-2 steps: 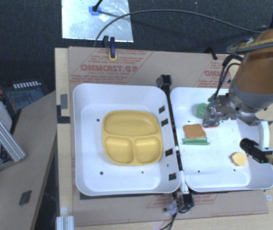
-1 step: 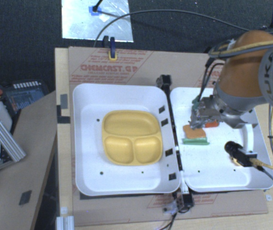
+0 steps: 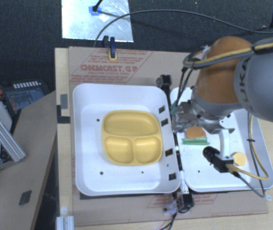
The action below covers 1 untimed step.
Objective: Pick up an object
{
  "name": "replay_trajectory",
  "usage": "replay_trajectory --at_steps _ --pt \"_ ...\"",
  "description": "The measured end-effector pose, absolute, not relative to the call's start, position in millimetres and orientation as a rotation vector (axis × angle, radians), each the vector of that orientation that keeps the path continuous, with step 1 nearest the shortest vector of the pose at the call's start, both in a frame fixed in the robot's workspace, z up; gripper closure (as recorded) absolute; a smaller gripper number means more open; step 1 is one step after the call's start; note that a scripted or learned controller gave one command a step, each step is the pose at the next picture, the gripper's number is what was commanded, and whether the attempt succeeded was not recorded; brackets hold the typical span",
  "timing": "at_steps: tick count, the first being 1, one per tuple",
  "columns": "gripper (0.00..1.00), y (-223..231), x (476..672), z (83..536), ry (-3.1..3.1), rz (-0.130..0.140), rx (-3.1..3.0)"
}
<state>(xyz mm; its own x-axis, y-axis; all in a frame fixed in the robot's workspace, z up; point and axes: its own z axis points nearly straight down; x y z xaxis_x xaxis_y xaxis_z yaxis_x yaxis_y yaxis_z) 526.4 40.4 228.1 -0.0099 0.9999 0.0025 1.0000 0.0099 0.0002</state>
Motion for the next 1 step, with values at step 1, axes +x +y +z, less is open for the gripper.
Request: replay_trajectory --at_steps 1 --pt "1.00 87.7 511.3 230.4 -2.231 -0.003 -2.209"
